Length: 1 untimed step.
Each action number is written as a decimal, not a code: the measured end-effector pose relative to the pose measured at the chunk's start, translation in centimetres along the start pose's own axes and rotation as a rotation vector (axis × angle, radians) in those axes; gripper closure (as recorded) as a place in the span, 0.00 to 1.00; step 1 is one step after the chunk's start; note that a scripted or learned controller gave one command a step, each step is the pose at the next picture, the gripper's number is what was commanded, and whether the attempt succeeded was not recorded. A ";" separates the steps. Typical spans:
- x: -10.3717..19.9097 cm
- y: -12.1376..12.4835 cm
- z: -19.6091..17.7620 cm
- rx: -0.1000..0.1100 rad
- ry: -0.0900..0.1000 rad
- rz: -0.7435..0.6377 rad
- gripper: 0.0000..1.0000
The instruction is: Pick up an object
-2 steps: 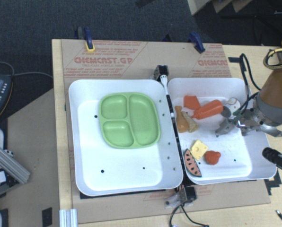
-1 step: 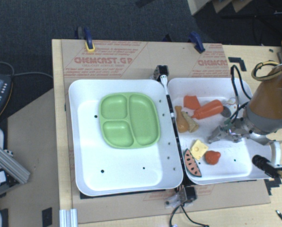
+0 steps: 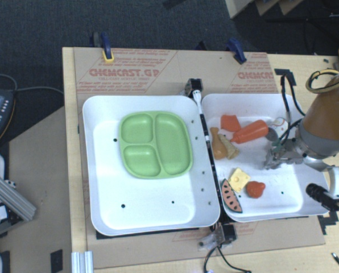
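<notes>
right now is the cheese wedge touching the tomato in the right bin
Apart. The camera view shows a thin strip of white bin floor between the yellow cheese wedge and the red tomato beside it.

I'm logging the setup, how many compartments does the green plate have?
3. On the green plate: one at upper left, one at lower left, one long one down the right side. None look hidden.

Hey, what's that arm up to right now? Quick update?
Hand low in right bin, holding nothing visible. Carrot just left of it. Green plate alone in left bin.
</notes>
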State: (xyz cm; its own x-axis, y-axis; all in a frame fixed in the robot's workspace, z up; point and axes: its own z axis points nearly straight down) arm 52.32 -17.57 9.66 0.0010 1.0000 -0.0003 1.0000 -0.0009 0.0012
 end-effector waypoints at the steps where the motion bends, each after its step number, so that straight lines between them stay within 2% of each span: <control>1: 0.0 0.4 -4.3 -0.004 -0.002 -0.002 1.00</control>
State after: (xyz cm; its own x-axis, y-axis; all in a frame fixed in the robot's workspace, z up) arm 52.70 -17.52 13.96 -0.0007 1.0000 -0.0026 1.0000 0.0007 0.0053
